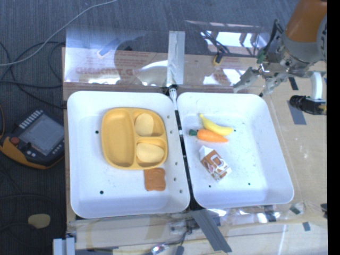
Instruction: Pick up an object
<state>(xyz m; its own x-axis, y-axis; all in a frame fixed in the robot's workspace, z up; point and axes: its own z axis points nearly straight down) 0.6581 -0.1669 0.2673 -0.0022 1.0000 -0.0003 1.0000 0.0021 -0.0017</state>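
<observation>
In the right bin [276, 158] lie a yellow banana [215, 125], an orange carrot [212, 136] just in front of it, and a small brown-and-white carton [214, 163] nearer the front. My gripper [256, 84] hangs over the bin's back right rim, well behind and to the right of these items. Its fingers are open with nothing between them. The grey arm with its orange band [309, 12] comes in from the top right.
The left bin [85, 158] holds a yellow divided tray [133, 138] and a brown toast-like slab [154, 179] at its front. A ridge [181, 142] divides the two bins. A pendant [34, 137] lies on the floor at the left.
</observation>
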